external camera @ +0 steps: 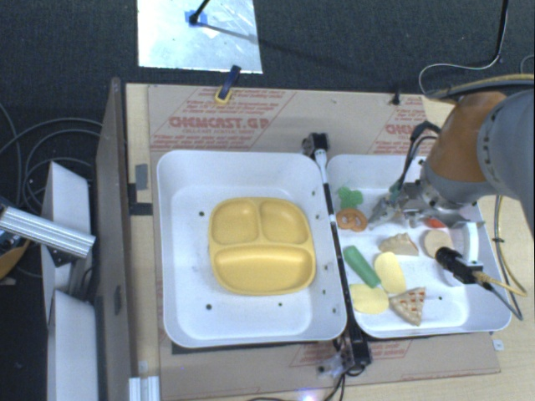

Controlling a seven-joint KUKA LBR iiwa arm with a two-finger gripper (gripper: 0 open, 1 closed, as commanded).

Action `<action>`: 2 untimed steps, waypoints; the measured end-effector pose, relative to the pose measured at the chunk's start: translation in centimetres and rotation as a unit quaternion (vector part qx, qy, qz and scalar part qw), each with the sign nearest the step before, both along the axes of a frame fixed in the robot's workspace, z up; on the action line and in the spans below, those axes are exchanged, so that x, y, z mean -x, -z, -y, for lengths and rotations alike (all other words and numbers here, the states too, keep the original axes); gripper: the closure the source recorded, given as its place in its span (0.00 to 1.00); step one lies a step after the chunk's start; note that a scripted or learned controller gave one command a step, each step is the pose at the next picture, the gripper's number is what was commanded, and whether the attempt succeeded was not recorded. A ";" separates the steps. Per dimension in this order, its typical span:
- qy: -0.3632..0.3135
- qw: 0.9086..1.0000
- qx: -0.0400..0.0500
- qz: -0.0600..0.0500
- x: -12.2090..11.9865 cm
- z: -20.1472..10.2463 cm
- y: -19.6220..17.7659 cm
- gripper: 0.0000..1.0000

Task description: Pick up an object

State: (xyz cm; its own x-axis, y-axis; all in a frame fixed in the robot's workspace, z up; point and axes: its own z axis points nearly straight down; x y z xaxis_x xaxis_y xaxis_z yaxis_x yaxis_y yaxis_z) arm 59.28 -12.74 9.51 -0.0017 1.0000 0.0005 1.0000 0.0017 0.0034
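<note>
Your claw (pixel 401 205) hangs low over the far part of the right bin (pixel 481 307), and you cannot tell from this slant whether it is released or clenched; nothing can be seen gripped in it. Take the pretzel (pixel 352 219) as your landmark: the claw sits just to its right, a green piece (pixel 349 196) lies just beyond it, and a green stick (pixel 362 266) lies nearer the camera from it, touching a pale yellow piece (pixel 389 271). A tan lump (pixel 399 244) lies to the pretzel's right and a little nearer the camera, almost under the claw. The pile is crowded, so settle on one item with room on both sides; the tan lump or the pretzel looks the nearest candidate. Centre over it before descending, and keep off the wall between the right bin and the left bin (pixel 192 190), where the yellow tray (pixel 261 246) sits.
</note>
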 end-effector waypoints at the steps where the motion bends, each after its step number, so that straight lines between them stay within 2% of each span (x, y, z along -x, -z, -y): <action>1: -0.001 1.000 0.004 0.007 -7.2 4.9 -9.5 0.00; 2: 0.002 1.000 0.001 -0.003 -2.8 7.8 -6.6 0.00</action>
State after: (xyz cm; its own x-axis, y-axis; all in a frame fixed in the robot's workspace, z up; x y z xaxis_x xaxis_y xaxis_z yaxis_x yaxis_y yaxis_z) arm 62.04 -20.55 16.07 0.0027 1.0000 -0.0013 1.0000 -0.0027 -0.0021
